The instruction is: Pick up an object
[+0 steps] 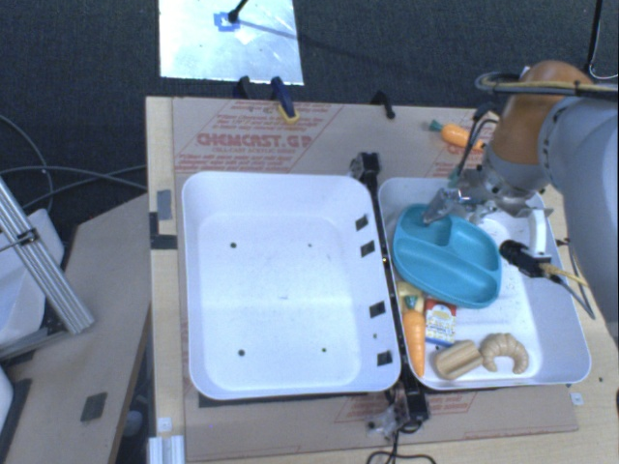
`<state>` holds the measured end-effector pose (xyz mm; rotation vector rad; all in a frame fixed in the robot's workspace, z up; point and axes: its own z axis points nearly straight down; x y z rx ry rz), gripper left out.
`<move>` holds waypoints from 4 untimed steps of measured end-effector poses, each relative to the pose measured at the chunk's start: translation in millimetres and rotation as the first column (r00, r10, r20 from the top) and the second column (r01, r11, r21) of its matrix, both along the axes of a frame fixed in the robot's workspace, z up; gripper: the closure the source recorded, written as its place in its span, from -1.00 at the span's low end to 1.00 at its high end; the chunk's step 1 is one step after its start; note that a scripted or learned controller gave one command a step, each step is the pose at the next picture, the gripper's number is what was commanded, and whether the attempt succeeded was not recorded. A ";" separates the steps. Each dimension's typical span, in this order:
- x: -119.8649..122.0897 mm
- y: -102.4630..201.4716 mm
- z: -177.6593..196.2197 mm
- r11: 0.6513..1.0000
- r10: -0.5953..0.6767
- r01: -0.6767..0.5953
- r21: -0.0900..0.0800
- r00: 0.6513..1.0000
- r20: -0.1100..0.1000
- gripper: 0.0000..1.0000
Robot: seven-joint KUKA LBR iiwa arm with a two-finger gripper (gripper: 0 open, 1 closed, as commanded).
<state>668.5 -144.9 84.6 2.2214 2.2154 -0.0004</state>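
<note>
The right bin [571, 351] holds a blue divided plate [450, 264], tilted against the bin's left wall. In front of it lie an orange carrot [414, 334], a small red and white carton [440, 321], a tan bread roll [456, 359] and a croissant [506, 351]. My gripper [443, 207] hangs at the far edge of the blue plate, very close to its rim. I see nothing held in it. The grey arm comes in from the upper right.
The left bin [193, 211] stands beside the right one, with a black hinge strip [377, 259] between them. A small orange object [453, 133] lies on the cardboard behind the right bin. A blue clamp [283, 100] grips the bench's far edge.
</note>
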 end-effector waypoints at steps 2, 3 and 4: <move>2.0 -1.8 24.5 1.000 0.008 -0.008 -0.010 1.000 0.006 1.00; -111.4 5.2 0.6 1.000 -0.003 0.003 -0.002 1.000 -0.003 1.00; -59.8 20.0 2.0 1.000 0.010 -0.010 -0.008 1.000 0.005 1.00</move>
